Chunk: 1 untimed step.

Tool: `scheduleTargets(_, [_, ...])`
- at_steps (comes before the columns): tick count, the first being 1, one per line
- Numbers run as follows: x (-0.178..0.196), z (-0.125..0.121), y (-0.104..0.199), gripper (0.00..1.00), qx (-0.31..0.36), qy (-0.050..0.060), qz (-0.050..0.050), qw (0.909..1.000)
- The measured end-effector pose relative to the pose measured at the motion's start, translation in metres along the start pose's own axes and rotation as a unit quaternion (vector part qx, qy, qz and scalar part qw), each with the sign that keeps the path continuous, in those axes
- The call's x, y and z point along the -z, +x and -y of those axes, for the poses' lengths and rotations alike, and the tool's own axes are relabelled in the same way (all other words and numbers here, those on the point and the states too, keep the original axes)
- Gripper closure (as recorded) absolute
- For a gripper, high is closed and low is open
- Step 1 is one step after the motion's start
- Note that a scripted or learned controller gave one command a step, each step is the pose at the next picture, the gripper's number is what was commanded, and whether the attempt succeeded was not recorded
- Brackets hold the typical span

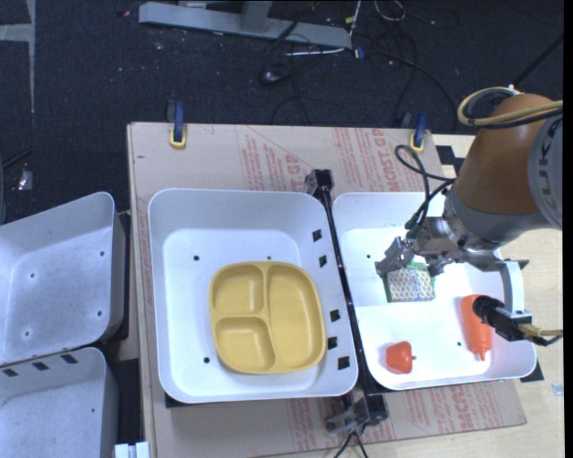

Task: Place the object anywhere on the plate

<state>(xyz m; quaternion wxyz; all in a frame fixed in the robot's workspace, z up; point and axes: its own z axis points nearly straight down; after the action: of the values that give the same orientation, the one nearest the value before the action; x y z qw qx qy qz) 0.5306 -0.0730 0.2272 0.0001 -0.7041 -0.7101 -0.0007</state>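
The jaws (405,261) hang just above a patterned sponge (410,285); their state I cannot tell. It looks light, soft; pinch across its short sides.

Setting: a robotics lab test cell, not a home or kitchen. My counter (224,143) is a bare board printed with red lettering, held at its far edge by two clamps: a blue and yellow one (178,125) at the left, another (418,132) at the right. Two shallow white bins sit on it side by side, left bin (170,268) and right bin (367,224), joined along the middle by a black strip (336,268) with fittings. Spare white bins (54,268) lie off the counter to the left. The floor (72,72) is dark speckled carpet, with loose black cables (394,63) and a grey metal bar (242,22) lying on it beyond the counter.
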Motion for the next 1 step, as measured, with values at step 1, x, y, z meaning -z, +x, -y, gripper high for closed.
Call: scheduleTargets(1, [-0.0082, -0.0231, 0.0563, 1.00, 0.000, 0.000, 0.000, 1.0000])
